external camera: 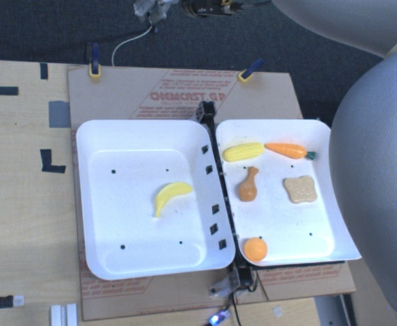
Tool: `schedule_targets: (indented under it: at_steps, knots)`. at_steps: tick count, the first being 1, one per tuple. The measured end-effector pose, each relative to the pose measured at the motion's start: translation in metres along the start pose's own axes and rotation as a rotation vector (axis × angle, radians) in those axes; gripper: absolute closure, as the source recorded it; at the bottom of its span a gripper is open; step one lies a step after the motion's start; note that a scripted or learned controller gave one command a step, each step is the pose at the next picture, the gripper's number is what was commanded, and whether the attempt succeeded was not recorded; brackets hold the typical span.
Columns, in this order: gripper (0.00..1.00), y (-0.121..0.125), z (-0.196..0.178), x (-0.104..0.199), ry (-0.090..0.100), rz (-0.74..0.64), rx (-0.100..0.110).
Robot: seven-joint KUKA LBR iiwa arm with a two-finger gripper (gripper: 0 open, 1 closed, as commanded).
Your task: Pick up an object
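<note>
A: Camera view, from above. We see the left bin holding one banana, near its middle. The right bin holds corn against the divider, a carrot just beside it, a drumstick, a piece of toast, and an orange in the near corner.

B: And the gripper?

A: High, past the bins' far edge, well apart from everything. We cannot tell its state; too blurred.

B: So we judge nothing is picked yet. The next move calls for choosing a target and descending; the banana lies most isolated.
</note>
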State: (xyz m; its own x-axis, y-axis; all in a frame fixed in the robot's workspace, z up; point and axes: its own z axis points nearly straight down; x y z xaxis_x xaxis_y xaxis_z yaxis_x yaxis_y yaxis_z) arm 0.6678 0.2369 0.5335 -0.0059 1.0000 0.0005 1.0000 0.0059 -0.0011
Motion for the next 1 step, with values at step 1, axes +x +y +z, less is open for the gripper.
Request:
schedule_targets:
  at_steps: [1]
  knots:
    - [1.0, 0.0001, -0.0108, -0.0024, -0.002, 0.002, 0.0]
